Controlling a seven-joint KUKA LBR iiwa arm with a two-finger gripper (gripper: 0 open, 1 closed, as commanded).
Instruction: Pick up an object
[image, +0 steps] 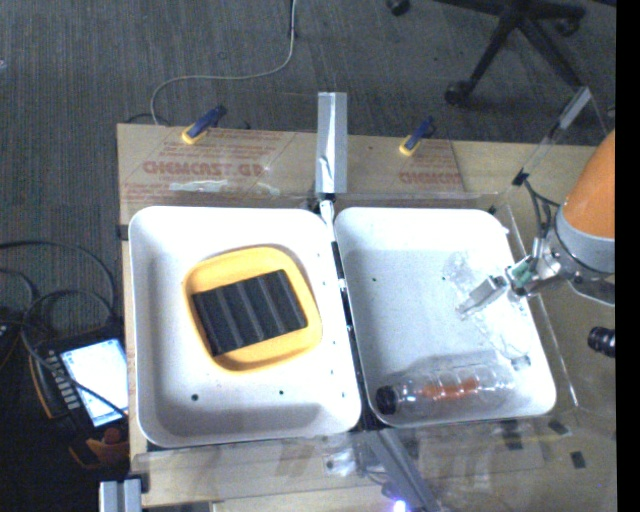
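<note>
A clear plastic bottle (447, 388) lies on its side along the near wall of the right bin (400, 250), its dark cap pointing left toward the near left corner of that bin. Through its see-through body an orange-red band shows around the middle, and the right end fades into glare against the white floor. Farther in, toward the right wall, a second clear item (462, 270) rests on the bin floor; it looks like crumpled transparent plastic, though its outline is too faint to name with any confidence.

The claw (490, 292) hangs over the right part of this bin, just beside that faint clear item and well apart from the bottle. It is small and pale against the white, so whether its tips are apart or together cannot be told, and nothing can be seen held in it. The arm (595, 215) enters from the right, its orange band at the edge.

The left bin (160, 400) holds a yellow tray-like object (253, 308) with a dark ribbed panel on top, lying flat near the centre. Both bins sit side by side on the bench (200, 160), where two yellow-and-blue clamps (203, 124) grip the far edge.
</note>
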